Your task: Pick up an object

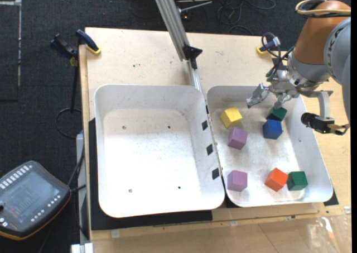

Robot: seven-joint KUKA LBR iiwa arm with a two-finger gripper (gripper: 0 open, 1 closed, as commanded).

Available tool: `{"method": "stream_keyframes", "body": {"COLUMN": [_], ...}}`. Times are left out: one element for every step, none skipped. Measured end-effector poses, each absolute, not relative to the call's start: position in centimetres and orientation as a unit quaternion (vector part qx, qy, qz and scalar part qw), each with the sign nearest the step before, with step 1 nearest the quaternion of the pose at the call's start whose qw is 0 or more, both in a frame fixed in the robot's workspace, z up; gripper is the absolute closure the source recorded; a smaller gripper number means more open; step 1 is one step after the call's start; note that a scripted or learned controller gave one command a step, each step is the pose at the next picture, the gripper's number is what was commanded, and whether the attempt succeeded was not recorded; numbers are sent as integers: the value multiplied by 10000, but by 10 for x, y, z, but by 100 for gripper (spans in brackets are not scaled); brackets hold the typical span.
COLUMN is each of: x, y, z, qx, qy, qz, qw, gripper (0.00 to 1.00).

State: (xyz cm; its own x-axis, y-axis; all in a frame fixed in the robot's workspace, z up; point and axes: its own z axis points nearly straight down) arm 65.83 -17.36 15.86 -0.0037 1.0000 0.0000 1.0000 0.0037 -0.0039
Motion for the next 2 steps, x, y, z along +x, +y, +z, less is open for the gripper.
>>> {"method": "stream_keyframes", "body": {"x": [661,662], "y": [-173,-172], "z": [119,96], "qx": [-7059,-7055], "qy": [-7083,-7087], "qz": [-37,-4], "qw": [-59,-12], "gripper": [0,0]}}
